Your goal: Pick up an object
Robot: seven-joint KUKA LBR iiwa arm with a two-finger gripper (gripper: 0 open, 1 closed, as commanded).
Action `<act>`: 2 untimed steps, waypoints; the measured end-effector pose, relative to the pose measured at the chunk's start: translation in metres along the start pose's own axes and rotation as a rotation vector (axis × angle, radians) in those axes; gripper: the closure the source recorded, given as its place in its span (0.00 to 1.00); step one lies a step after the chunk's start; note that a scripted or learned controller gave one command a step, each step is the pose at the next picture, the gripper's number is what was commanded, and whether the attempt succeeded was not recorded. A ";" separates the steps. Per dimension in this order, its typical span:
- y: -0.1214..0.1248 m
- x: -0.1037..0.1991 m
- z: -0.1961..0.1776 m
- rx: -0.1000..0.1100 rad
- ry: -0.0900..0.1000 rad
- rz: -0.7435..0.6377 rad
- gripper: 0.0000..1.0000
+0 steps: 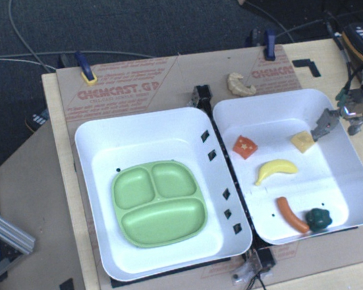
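The right bin (pixel 349 169) holds several small objects: an orange-red cube (pixel 244 146), a yellow banana (pixel 275 170), a pale yellow block (pixel 302 141), an orange sausage-shaped piece (pixel 290 215) and a dark green lump (pixel 318 219). My gripper (pixel 323 125) reaches in over the bin's right rim. Its tip is just to the upper right of the yellow block, touching or nearly touching it. Nothing is seen lifted off the bin floor.
The left bin (pixel 96 188) holds a light green divided plate (pixel 158 202). A beige lump (pixel 241 83) lies on the bench behind the right bin. Blue clamps (pixel 87 70) (pixel 269 45) grip the bench's far edge. Black clips line the divider between the bins.
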State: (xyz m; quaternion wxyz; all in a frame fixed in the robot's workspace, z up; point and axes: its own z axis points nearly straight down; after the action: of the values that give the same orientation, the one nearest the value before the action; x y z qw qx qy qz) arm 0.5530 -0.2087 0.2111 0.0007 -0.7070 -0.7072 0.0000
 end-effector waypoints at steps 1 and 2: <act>-0.004 0.005 0.044 0.005 0.002 0.000 0.00; -0.003 0.009 0.107 0.005 0.002 0.000 0.00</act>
State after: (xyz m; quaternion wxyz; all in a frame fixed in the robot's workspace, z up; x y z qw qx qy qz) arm 0.5495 -0.1995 0.1043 0.0034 -0.7069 -0.7073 0.0010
